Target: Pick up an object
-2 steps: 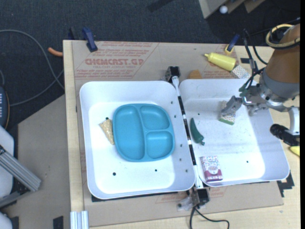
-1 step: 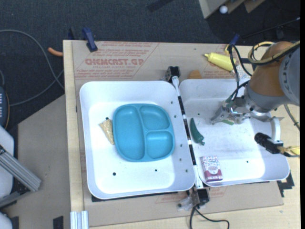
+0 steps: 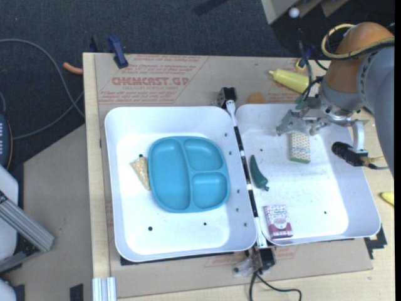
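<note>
Red lettering runs across the brown board (image 3: 156, 77) under the bins, and it reads "CHEMCAST GP", repeated in mirrored form just above. Smaller red lines sit around it, too fine to read. The small red packet (image 3: 277, 221) carries print as well, but it is illegible.

- Yellow bottle (image 3: 289, 78) lies on the desk (image 3: 94, 168) behind the right bin (image 3: 351, 199)
- Blue clamp (image 3: 117, 51) grips the desk's far edge
- Grey cable (image 3: 44, 74) loops across the dark floor (image 3: 156, 11)
</note>
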Motion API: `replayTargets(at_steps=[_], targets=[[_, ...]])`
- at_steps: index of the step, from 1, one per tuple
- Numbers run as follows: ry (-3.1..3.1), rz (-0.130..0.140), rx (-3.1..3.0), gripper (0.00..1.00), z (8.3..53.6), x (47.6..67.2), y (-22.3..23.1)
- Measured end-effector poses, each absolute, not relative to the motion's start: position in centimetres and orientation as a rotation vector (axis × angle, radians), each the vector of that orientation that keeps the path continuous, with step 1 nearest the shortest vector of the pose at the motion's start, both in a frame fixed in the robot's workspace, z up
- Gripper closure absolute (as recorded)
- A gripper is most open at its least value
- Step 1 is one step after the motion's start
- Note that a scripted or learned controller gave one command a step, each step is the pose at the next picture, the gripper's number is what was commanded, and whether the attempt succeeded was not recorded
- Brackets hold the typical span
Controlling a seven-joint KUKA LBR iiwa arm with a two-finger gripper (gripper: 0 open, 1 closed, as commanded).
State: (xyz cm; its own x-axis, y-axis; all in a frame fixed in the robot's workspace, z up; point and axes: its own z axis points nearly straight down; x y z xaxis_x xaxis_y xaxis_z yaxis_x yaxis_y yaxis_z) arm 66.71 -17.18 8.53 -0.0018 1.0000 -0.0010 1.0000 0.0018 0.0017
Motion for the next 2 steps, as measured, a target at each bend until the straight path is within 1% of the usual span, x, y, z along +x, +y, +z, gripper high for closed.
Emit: replayTargets(at_steps=[1, 2], targets=[[2.223, -0.001, 2.222, 0.00, 8.5, 61.8, -14.2], [2.221, 0.001, 2.222, 1.00, 9.5, 61.9, -14.2]])
